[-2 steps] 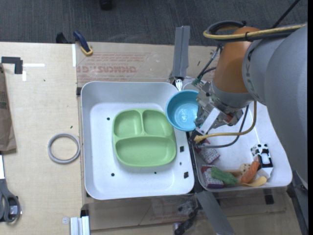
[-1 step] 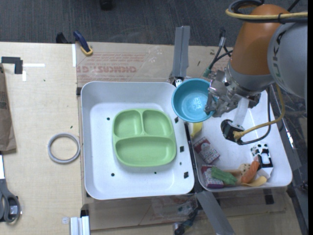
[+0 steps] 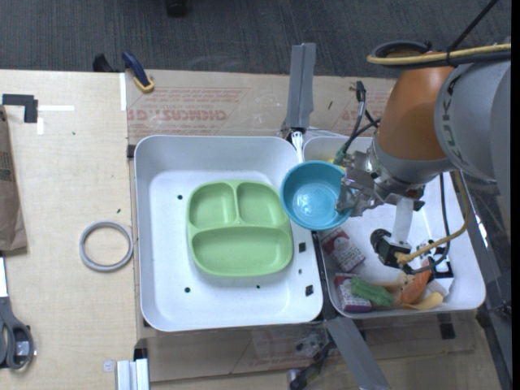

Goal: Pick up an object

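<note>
A blue bowl (image 3: 311, 197) hangs tilted over the wall between the two bins, its opening facing the camera. My gripper (image 3: 349, 195) is at the bowl's right rim and is shut on that rim. The arm comes in from the right above the right bin (image 3: 470, 287). Below the gripper in the right bin lie a printed packet (image 3: 348, 253), a purple item (image 3: 349, 295), a green piece (image 3: 375, 292) and an orange piece (image 3: 416, 287).
A green divided plate (image 3: 240, 227) lies flat in the middle of the left bin (image 3: 146, 242), just left of the bowl. On the bench to the left are a grey ring (image 3: 106, 244) and scissors (image 3: 12, 344). A blue clamp (image 3: 138, 70) sits at the back.
</note>
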Controlling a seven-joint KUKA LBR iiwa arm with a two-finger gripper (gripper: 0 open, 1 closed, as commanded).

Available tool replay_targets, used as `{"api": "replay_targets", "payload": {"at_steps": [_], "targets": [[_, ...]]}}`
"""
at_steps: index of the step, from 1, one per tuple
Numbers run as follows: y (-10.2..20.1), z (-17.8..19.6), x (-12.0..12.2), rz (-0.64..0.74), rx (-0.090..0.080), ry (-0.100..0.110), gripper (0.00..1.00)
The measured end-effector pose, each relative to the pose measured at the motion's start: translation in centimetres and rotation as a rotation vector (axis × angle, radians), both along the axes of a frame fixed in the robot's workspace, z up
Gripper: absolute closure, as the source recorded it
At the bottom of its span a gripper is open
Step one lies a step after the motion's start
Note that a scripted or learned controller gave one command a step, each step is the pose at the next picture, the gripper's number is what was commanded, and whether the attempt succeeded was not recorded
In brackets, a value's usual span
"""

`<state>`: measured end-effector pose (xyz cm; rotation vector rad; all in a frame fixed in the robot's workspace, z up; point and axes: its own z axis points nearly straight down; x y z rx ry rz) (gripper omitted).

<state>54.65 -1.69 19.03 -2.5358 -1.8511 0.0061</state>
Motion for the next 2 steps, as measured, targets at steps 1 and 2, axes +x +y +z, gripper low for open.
{"api": "replay_targets", "payload": {"at_steps": [1, 2], "targets": [[-10.4, -2.5, -7.0, 0.072, 0.001, 0.0, 1.0], [-12.7, 2.2, -6.9, -0.002, 0.0, -0.003, 1.0]]}}
